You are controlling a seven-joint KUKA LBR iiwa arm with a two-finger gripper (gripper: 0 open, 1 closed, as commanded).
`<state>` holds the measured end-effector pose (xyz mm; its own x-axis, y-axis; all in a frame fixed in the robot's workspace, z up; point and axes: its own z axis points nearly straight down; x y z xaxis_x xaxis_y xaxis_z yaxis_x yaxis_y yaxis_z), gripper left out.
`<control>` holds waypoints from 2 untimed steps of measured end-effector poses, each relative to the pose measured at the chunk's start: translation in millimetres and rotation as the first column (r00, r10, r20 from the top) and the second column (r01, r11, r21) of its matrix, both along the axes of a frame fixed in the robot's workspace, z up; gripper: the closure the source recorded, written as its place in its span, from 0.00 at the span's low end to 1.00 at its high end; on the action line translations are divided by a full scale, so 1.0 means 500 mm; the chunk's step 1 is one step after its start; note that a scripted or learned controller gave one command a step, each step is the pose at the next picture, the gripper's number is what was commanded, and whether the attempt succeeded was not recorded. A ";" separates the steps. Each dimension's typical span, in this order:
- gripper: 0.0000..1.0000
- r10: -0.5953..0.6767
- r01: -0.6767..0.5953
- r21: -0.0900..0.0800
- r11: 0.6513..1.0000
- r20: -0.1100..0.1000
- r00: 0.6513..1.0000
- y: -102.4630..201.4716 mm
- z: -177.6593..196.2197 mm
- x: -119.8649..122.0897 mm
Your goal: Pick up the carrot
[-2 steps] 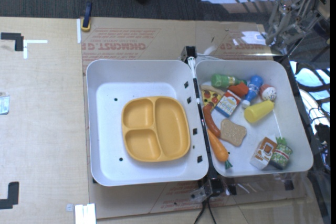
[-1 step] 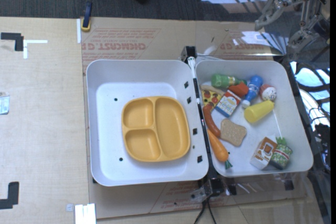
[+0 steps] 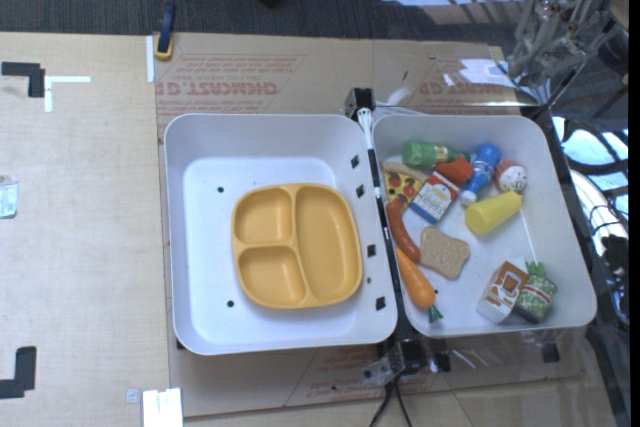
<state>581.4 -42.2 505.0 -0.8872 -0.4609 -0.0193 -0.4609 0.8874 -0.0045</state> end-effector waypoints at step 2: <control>1.00 -0.003 0.003 0.002 1.000 0.007 1.000 -0.001 0.019 0.004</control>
